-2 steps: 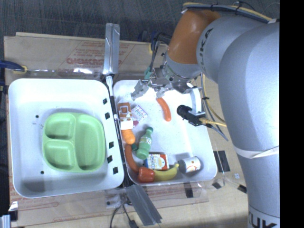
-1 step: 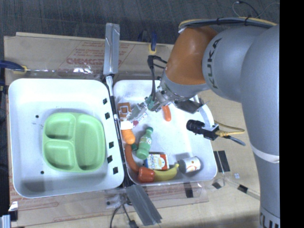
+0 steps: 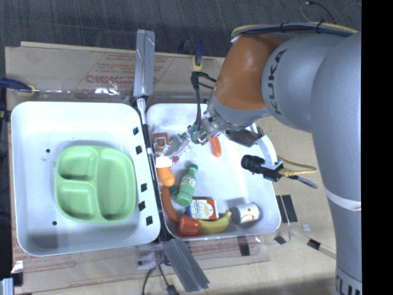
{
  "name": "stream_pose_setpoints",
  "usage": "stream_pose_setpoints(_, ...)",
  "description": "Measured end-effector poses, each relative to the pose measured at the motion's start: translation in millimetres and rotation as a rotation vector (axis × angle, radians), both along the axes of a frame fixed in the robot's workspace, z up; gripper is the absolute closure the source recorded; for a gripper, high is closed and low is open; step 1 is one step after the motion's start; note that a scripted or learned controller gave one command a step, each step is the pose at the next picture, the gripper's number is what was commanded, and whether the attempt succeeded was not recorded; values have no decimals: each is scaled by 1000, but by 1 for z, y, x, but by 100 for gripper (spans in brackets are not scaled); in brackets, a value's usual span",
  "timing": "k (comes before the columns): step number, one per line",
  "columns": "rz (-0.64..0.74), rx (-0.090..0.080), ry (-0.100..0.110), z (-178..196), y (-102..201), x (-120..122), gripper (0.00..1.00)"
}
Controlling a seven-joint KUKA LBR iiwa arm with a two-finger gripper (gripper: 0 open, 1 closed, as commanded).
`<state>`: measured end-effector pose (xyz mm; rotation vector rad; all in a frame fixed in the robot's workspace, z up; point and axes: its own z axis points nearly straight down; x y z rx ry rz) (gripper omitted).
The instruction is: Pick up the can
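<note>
We are viewing the right bin point(image 3: 265, 141), whose near edge is crowded: the can point(image 3: 246, 213) is lying on its side in the near right corner, touching a banana point(image 3: 215, 224), with a carton point(image 3: 203, 208) just beside. The floor between the can and the gripper point(image 3: 198, 132) is lying open. The arm point(image 3: 288, 72) is reaching in from the right, over the bin's far part, well apart from the can. We cannot tell the gripper's state.
</note>
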<state>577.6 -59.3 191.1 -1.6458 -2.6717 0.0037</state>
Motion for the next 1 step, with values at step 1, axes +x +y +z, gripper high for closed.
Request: stream_pose_setpoints(1, 90, 0, -2, -56, -43, -22, 0)
